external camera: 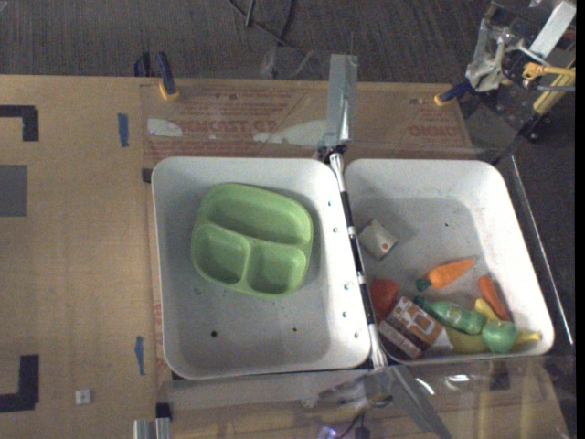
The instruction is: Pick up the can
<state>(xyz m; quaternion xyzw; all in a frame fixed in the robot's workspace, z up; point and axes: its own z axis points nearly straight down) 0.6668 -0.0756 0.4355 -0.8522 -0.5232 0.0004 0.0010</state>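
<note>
The can is small and white with a red mark on its face. It lies on its side in the right bin, close to that bin's left wall and apart from the other items. Nothing touches it or covers it.
A green divided plate lies in the left bin. Toy food is piled in the right bin's front: a carrot, a red piece, a brown carton, a green bottle shape and yellow fruit. Clamps and gear stand beyond the far right corner.
</note>
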